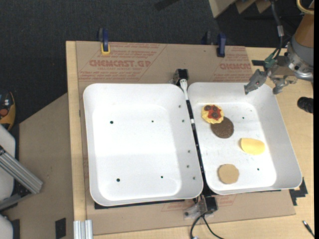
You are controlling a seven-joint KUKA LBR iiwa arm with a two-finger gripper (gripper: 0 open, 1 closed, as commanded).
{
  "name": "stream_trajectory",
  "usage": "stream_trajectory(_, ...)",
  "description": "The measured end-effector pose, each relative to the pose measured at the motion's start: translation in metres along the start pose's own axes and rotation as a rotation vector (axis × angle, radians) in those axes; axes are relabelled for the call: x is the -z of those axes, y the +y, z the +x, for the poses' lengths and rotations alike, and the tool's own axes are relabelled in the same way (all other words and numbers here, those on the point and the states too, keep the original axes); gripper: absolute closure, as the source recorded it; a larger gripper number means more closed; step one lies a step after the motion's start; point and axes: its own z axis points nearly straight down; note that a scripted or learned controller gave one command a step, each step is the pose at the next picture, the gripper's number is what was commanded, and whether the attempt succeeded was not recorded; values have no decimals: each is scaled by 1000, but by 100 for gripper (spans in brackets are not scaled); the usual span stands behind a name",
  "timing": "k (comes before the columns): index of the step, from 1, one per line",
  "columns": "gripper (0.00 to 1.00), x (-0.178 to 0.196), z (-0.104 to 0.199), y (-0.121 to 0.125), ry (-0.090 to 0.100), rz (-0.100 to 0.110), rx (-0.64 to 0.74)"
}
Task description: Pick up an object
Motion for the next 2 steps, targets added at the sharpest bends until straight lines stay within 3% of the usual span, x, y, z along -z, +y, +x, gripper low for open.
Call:
stream_trajectory(1, 0, -80, 50, -33, 5, 11, 3)
stream_trajectory(2, 0, -163, 73, -60, 4, 9, -1)
